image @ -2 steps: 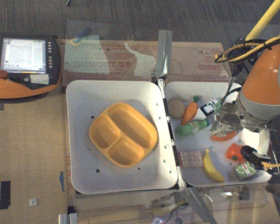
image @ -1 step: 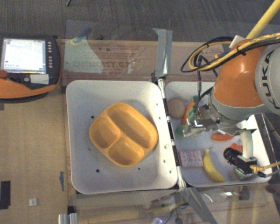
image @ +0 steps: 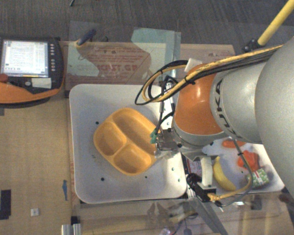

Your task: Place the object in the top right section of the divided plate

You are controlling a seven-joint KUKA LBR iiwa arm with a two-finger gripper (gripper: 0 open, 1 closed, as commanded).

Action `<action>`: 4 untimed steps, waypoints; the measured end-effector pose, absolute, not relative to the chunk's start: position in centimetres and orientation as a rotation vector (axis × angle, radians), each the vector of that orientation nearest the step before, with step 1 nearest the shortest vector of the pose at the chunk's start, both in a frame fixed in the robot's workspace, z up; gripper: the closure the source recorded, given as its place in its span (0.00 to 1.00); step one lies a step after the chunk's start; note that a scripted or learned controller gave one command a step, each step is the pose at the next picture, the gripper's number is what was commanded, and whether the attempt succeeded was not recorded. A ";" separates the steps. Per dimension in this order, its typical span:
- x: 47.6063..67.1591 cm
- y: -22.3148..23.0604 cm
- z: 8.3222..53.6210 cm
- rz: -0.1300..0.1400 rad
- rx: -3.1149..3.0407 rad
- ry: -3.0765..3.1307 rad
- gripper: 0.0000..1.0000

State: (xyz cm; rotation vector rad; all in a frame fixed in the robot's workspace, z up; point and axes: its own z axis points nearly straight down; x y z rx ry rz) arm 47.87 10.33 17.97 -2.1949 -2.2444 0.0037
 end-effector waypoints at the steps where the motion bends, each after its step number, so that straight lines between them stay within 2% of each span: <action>1: 53.0 16.5 27.5 0.003 -2.396 -2.032 1.00; 2: 49.5 12.8 43.5 0.001 -2.053 -2.379 1.00; 3: 47.9 17.3 29.1 0.003 -2.091 -2.343 1.00; 4: 50.1 10.4 43.4 0.002 -2.199 -2.243 1.00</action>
